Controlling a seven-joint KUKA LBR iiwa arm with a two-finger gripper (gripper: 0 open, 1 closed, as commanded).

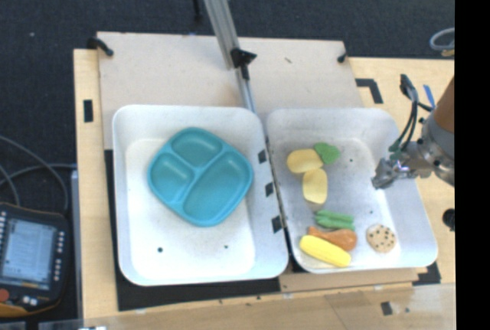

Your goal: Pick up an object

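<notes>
The right bin (398, 198) holds several toy foods: a yellow piece (303, 161) with a green piece (327, 152) beside it, a pale yellow piece (315, 186), a green bean-like piece (334, 219), an orange carrot (337, 236), a yellow corn-like piece (325, 250) and a round cookie (380, 238). My gripper (385, 172) hangs over the right side of this bin, above bare floor, right of the pale yellow piece and above the cookie. Nothing shows between its fingers.
The left bin (134, 244) holds a blue divided plate (201, 176). A metal pole (222, 14) slants from the top of the view down to the gap between the bins. The arm comes in from the right edge.
</notes>
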